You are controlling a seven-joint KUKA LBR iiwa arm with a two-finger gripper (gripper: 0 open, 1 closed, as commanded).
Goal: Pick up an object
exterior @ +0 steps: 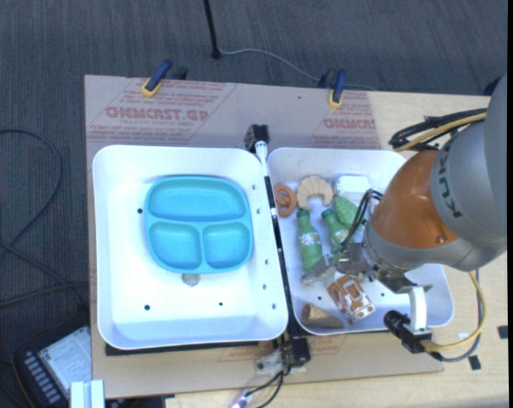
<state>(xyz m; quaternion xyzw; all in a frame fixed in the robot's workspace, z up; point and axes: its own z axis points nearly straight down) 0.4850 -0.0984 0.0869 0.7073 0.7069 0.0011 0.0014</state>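
My gripper point(348, 260) reaches down into the right bin point(435, 311), just above a brown and white box point(351, 297). A green bottle point(308, 238) lies to its left, and a second green item point(341, 214) lies right beside the wrist. Further back sit a tan croissant point(315, 190), a small orange ring point(284, 198) and a white piece point(352, 183). A brown lump point(320, 315) rests at the bin's front edge. The orange-banded wrist point(409, 211) hides the right half of the bin.
The left bin point(121, 304) holds a blue divided tray point(198, 223), with a small grey bit point(190, 279) in front of it. A black clip point(257, 134) sits at the back between the bins. Cables trail along the bench's right side.
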